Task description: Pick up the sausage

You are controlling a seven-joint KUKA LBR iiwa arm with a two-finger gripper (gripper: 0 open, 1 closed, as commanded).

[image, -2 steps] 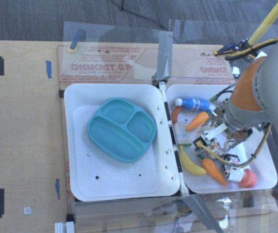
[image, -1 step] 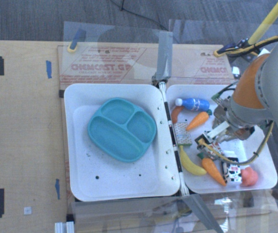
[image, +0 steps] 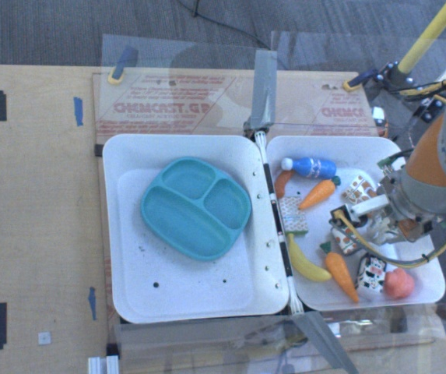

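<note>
So we've got two white bins side by side on the bench [image: 36, 209]. The left bin [image: 121, 287] just has a teal divided plate [image: 197, 206] sitting in it, three sections, nothing on it. The right bin [image: 433, 283] is where all the clutter is: a blue and white bottle [image: 310, 166] lying on its side up near the top, a carrot [image: 318, 194] slanting just below it, a speckled sponge-like block [image: 292, 214] along the left wall, a banana [image: 306, 261] curving below that, a second carrot [image: 341, 275] angled down toward the bottom edge, a small black and white carton [image: 372, 273] and a pink ball [image: 399, 284] in the lower right corner. The sausage [image: 283, 183] is the reddish brown thing tucked against the divider wall at the upper left of that bin, just under the bottle's cap, long axis running roughly top to bottom with a slight lean. The gripper [image: 360, 232] is down over the middle right of the bin, well apart from the sausage, and we honestly can't tell how it's set or whether it has anything.
</note>
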